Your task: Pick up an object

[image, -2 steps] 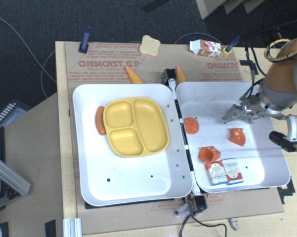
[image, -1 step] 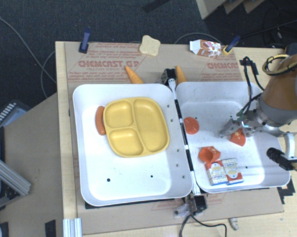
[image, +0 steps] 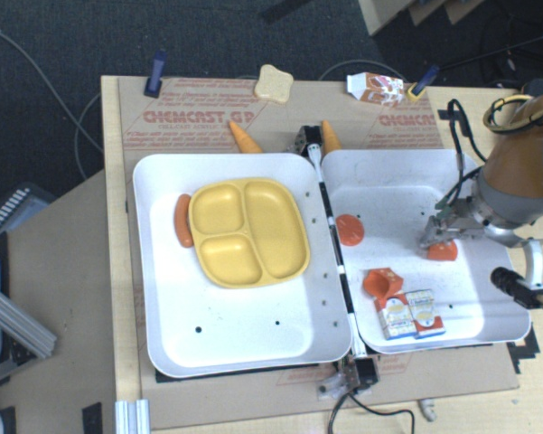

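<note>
My gripper (image: 436, 235) hangs low over the right side of the right bin (image: 393, 174), under the grey and orange arm (image: 517, 165). A small red-orange object (image: 444, 251) lies right at the gripper's tip, partly hidden by it. Further left in the same bin are an orange round piece (image: 350, 230) and an orange wedge (image: 382, 283). A small printed carton (image: 409, 315) lies flat near the front wall.
The left bin (image: 244, 333) holds a yellow divided plate (image: 249, 231) and a red sausage (image: 182, 220) beside it. Behind the bins on the board lie a bread slice (image: 274, 83), two carrots (image: 244, 137) (image: 330, 136) and a small carton (image: 376, 87).
</note>
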You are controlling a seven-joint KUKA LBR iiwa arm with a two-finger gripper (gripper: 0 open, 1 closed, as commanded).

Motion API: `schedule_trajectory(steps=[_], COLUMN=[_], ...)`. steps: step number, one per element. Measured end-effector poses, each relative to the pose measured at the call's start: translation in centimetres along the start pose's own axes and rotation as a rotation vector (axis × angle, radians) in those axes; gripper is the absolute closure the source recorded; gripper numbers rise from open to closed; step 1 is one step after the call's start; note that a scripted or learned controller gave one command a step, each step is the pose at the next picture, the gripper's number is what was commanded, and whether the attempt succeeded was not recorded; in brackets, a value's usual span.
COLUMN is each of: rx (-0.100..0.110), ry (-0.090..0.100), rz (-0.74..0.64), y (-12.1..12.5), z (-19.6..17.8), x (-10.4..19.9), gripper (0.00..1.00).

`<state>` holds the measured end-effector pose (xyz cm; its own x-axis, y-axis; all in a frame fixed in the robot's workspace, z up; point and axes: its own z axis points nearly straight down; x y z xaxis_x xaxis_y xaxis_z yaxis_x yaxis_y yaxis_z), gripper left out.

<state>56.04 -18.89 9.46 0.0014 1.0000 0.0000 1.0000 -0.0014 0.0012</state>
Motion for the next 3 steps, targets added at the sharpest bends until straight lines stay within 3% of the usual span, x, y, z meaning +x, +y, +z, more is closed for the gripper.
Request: schedule_trajectory(steps=[1, 2, 3], rx=[-0.002, -0.002, 0.005], ry=[0.002, 0.0, 0.001], rz=[-0.005, -0.003, -0.003], y=[4.4, 4.3, 5.3], z=[-10.1, -17.0, -11.0], x=[13.7, 16.6, 19.5], gripper=[1.0, 1.0, 1.0])
